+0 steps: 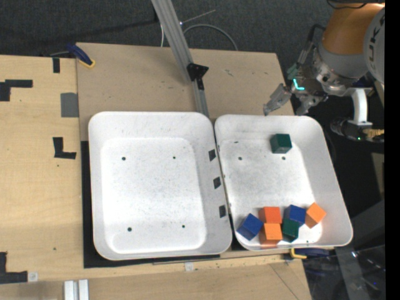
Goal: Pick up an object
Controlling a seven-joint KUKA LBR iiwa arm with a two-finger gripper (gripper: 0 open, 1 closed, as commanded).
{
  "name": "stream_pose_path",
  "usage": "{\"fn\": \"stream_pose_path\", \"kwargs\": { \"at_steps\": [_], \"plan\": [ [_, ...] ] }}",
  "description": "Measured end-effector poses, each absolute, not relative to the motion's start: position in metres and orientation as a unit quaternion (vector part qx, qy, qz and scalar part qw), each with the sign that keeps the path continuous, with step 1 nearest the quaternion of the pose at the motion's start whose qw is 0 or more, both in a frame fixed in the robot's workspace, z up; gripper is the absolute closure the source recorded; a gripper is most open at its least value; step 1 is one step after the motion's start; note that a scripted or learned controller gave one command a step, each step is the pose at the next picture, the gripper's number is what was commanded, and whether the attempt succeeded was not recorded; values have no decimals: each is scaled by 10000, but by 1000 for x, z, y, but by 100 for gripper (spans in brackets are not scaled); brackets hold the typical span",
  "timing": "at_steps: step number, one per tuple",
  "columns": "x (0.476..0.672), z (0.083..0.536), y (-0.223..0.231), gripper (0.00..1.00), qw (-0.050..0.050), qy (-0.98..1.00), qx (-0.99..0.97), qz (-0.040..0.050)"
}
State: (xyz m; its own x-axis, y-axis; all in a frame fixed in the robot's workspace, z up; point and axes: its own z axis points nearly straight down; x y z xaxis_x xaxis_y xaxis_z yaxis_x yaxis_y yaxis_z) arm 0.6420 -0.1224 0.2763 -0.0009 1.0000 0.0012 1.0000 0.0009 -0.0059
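On my far left the worktop (37,167) is bare wood with strips of black tape, and nothing there concerns me. Next comes the left bin (100,186), which offers me no target.

The right bin (331,186) holds everything I could pick up. A dark green cube (280,143) sits alone near its far edge, well apart from the rest. Along the near edge is a tight cluster: a blue cube (250,225), two orange cubes (271,215) (272,232), another blue cube (295,214), a green cube (290,229) and an orange cube (315,214), most of them touching.

My claw (294,97) hangs beyond the far rim of the right bin, above the worktop, holding nothing. I cannot tell whether it is released or clenched.

I judge the lone green cube the safer choice. Going for the cluster, I could wedge a finger against a neighbour and shove the cubes apart instead of closing on one. Even with the lone cube, it lies near the far wall, so a descent slightly off could strike the rim or knock the cube aside.
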Motion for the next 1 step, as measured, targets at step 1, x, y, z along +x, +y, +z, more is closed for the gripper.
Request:
{"fn": "stream_pose_path", "kwargs": {
  "at_steps": [1],
  "plan": [
    [643, 279, -122, 0, 5, -7079, -7064, 7]
  ]
}}
